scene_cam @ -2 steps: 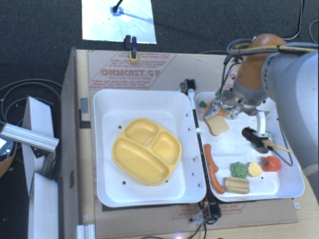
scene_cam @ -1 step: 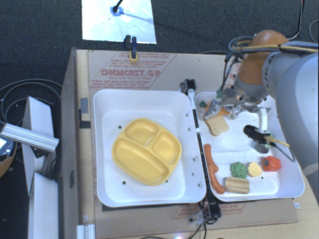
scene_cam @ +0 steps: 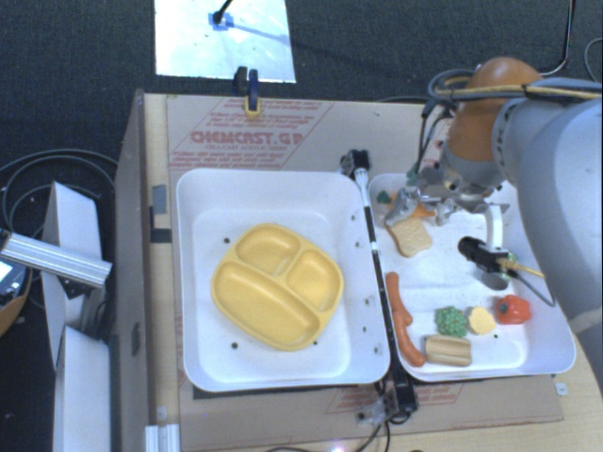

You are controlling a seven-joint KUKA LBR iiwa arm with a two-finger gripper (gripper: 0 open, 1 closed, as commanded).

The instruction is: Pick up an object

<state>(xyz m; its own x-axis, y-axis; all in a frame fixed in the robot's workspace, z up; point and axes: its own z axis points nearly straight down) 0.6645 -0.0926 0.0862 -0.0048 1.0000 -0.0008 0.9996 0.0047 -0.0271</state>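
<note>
My gripper [scene_cam: 421, 205] is low over the far left part of the right bin [scene_cam: 546, 351], with its two silver fingers spread apart. Just in front of it lies a tan toast slice [scene_cam: 413, 237], whose far edge sits under the fingertips. A small orange piece [scene_cam: 425, 213] shows between the fingers, and nothing looks lifted. Nearer the front of the bin lie an orange sausage [scene_cam: 399, 316], a green broccoli [scene_cam: 451, 321], a yellow piece [scene_cam: 481, 321], a red tomato [scene_cam: 512, 309] and a tan roll [scene_cam: 448, 349].
The left bin [scene_cam: 203, 205] holds a yellow compartment tray [scene_cam: 277, 284]. A black divider rail [scene_cam: 375, 252] runs between the two bins. The grey arm comes in over the right bin's far right corner.
</note>
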